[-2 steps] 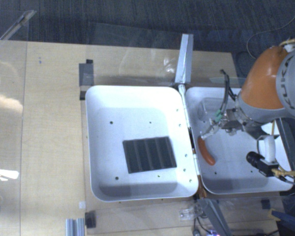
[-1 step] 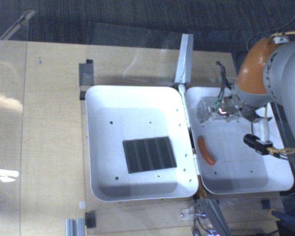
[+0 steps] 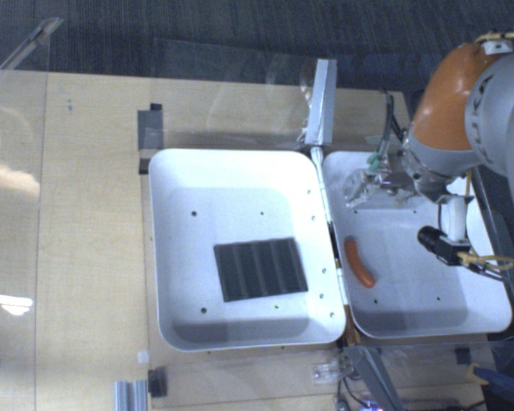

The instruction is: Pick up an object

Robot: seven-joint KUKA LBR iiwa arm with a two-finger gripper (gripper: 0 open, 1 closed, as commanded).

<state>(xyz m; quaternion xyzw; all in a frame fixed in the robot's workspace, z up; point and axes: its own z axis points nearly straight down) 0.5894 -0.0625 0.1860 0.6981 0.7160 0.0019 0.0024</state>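
White moulded plastic forms both shallow bins, set side by side on a pale wooden bench (image 3: 77, 255). The left white bin (image 3: 180, 195), with rounded corners and small dark dots across its floor, holds one flat dark grey ribbed rectangular panel (image 3: 260, 269), lying slightly askew toward the six o'clock side of the floor. The right white bin (image 3: 428, 311) holds a small orange-red sausage-shaped object (image 3: 360, 263), smooth and rounded at both ends, lying close to the bin's nine o'clock wall with its long axis running from eleven to five o'clock.

The grey arm with its glossy orange band (image 3: 450, 92) enters from three o'clock and overhangs the twelve o'clock part of the right bin. The metallic two-finger gripper (image 3: 370, 184) sits near the bin's eleven o'clock corner, at twelve o'clock from the sausage-shaped object and apart from it. Whether its fingers are parted or closed cannot be told; nothing is visible between them.

A black cable fitting (image 3: 439, 243) hangs at three o'clock of the object. An upright grey metal post (image 3: 321, 101) stands at twelve o'clock between the bins.
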